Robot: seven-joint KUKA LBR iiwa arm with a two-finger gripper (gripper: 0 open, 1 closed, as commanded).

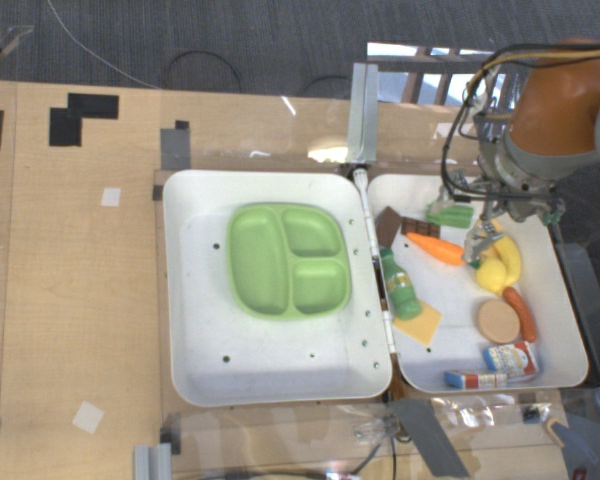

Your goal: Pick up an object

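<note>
Left bin (195, 368): green plate (288, 259) | right bin (565, 353): carrot (432, 249), banana (500, 265)

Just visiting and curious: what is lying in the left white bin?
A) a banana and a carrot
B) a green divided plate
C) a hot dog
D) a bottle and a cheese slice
B: the green divided plate sits in the middle of the left bin; the food items lie in the right bin.
</note>
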